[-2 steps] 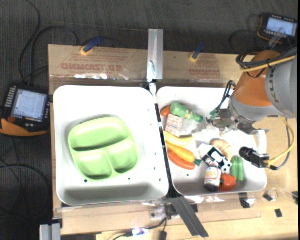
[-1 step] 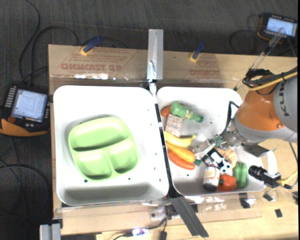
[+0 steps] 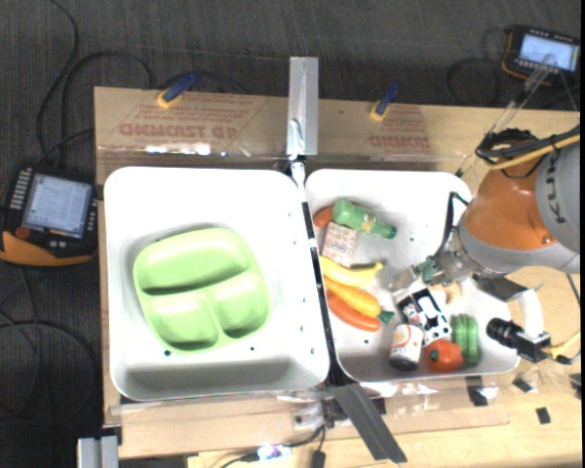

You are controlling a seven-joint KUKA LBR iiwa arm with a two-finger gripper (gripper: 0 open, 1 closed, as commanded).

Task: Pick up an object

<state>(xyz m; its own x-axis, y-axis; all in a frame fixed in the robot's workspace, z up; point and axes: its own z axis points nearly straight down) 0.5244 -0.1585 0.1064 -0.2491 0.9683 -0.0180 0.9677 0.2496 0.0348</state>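
At the far left we see a handheld control pendant with a lit screen lying on the dark floor beside the desk, its text too small for us to read. On the desk's back strip we make out red lettering under a clear sheet, something like "CHEMCAST GP", and a second, fainter red line further right that we cannot read. Two clamps with yellow and blue handles sit along that back edge. The left bin carries a light green divided tray, lying flat with its compartments up. Across the divider, the right bin holds a cluster of toy food: a green bottle lying on its side, a small printed carton whose label we cannot read, a yellow banana touching an orange carrot just below it, a small can, a black and white printed box, a red tomato and a green ribbed piece beside it. The grey arm with its orange band reaches in from the right and bends down over the bin's right side, and its gripper sits low just above the black and white box; we cannot tell how far it is open, nor whether it has hold of anything. Another lit pendant rests at the top right.
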